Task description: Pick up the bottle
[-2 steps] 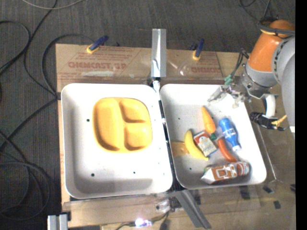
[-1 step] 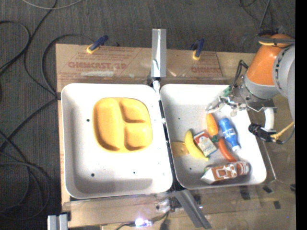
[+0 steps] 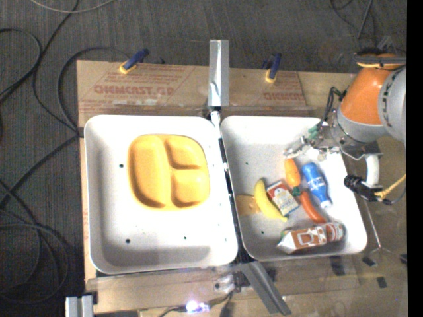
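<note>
Bottle (image 3: 316, 184): blue, lying flat in the right bin (image 3: 264, 132), right of centre. Carrots touch it at 9 o'clock (image 3: 292, 170) and 6 o'clock (image 3: 311, 206). Gripper (image 3: 309, 142) hovers at the bottle's 12 o'clock; whether it's apart or together, you cannot tell. Risk: with neighbours this close, your descent nudges a carrot or clamps it instead.

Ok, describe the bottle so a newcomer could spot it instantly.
Look in the right-hand shallow white bin, at the cluster of items near its right wall. The small blue plastic bottle with a white cap lies between two orange carrots; it is the cluster's one blue thing.
</note>
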